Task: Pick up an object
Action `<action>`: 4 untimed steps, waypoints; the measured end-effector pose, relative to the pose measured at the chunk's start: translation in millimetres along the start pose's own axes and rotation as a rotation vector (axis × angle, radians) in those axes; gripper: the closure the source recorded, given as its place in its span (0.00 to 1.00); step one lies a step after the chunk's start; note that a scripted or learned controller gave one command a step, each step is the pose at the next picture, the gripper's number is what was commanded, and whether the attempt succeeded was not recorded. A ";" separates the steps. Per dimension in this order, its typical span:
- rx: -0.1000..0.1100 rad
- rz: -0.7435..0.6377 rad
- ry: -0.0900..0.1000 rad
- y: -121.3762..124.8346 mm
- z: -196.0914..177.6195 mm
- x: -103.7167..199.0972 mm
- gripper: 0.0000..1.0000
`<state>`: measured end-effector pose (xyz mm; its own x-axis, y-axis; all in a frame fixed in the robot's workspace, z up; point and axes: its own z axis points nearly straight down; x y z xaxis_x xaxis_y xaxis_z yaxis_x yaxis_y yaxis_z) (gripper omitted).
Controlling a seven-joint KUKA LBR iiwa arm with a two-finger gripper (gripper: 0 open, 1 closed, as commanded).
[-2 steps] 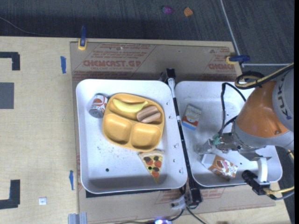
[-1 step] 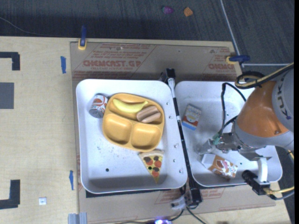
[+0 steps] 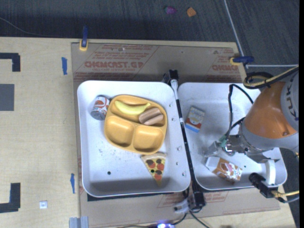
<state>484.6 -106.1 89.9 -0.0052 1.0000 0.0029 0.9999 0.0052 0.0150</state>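
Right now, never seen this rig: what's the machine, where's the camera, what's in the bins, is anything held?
One fixed camera looks down at a slant on two shallow white bins. The grey robot arm with an orange band reaches in from the right; its gripper hangs low over the right bin. Whether it holds anything is unclear. That bin has a small white carton and a brown snack packet. The left bin holds a yellow divided plate with a toy banana and hot dog, a crushed can, and a toy pizza slice.
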 end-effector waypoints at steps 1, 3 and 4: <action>-0.003 0.007 -0.013 -0.6 0.9 8.8 0.00; -0.003 0.007 -0.013 -0.7 0.9 9.5 0.00; -0.003 0.008 -0.013 -0.7 1.0 10.0 0.00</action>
<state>483.9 -96.1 89.0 0.0028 0.9999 -0.0099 0.9998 -0.0026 0.0185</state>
